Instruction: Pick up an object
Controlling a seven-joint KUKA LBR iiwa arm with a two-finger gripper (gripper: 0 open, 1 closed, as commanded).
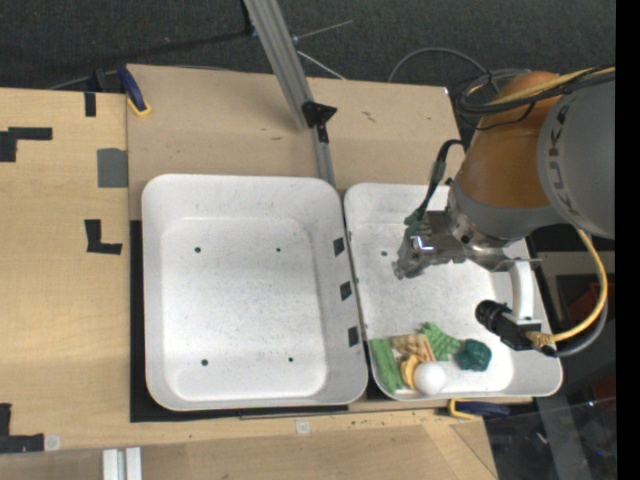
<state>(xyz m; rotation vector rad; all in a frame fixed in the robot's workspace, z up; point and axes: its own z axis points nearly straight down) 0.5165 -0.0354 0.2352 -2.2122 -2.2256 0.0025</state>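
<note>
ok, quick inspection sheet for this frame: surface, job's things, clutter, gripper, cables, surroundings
Surface: wooden bench bearing the left bin and the right bin side by side.
Job's things: small pile in the right bin's near corner: green ball, white ball, green ridged piece, tan and yellow bits.
Clutter: black tape marks on the bench; blue clamp at the board's far-left corner.
Gripper: gripper over the right bin's middle, away from the pile, nothing held.
Cables: yellow cable by the arm; black cable at the wrist.
Surroundings: grey metal bar slanting in from above; dark floor.
</note>
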